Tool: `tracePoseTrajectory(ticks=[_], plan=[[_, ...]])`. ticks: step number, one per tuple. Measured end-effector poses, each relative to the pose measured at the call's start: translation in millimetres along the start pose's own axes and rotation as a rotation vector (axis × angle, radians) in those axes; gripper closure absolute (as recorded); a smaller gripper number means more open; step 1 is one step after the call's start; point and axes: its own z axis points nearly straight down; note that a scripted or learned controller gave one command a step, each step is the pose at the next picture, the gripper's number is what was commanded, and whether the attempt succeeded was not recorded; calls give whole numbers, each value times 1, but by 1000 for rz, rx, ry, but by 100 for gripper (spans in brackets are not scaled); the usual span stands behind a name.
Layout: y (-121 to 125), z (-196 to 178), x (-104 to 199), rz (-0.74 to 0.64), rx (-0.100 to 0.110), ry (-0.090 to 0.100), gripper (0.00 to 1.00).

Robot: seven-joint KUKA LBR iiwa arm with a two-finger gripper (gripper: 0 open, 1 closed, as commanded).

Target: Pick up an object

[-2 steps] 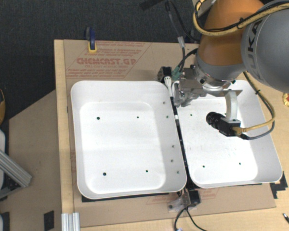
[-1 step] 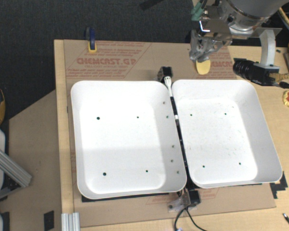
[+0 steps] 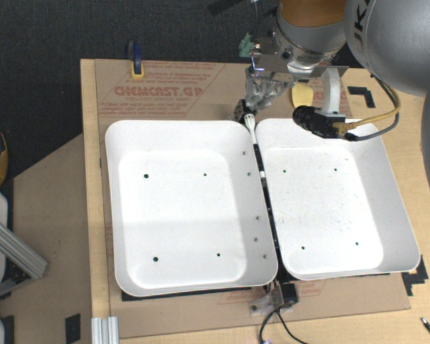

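Hand [image 3: 261,92] hangs above far edge btwn the 2 white bins [image 3: 179,192], can't tell if clenched or released.

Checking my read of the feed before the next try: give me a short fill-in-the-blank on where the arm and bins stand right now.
1. The gripper hangs above the far end of the seam between the ____ white bins.
2. The band above the wrist is ____.
3. The blue clamp sits beyond the far edge of the ____ bin.

Missing words: two; orange; left
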Motion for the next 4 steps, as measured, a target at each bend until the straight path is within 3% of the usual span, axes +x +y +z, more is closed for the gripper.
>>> tracePoseTrajectory(ticks=[1, 2, 3, 4], plan=[[-14, -4, -19, 3, -8, 1, 100], [-4, -52, -87, 8, -21, -3, 100], [17, 33, -69, 0, -2, 2, 100], [10, -16, -178, 12, -20, -6, 100]])
